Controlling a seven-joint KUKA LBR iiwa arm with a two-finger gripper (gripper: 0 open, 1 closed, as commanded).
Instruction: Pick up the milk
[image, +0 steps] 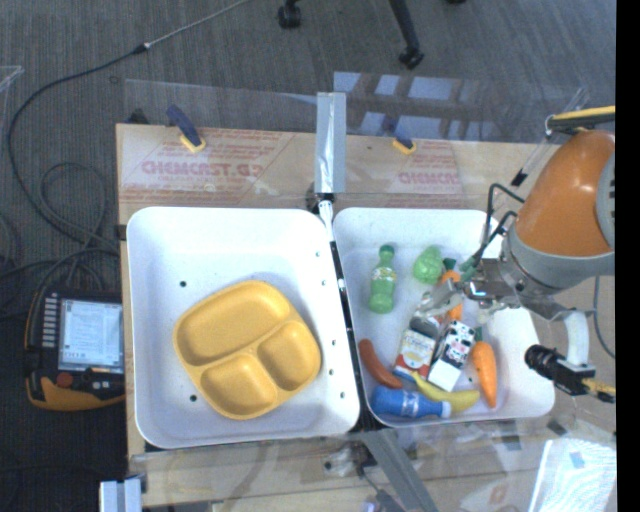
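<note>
Small white milk carton with black cow patches (457, 349) lies in the right white bin (350, 290), toward its front right. Orange plastic carrot (485, 370) just right of it; orange-and-white snack box (415, 352) just left; yellow banana (447, 393) and blue bottle (405, 404) in front. End effector (468, 288) hangs above the carton's far side; how far open, cannot tell. Left bin (150, 300) holds a yellow divided plate (247, 347).
</note>
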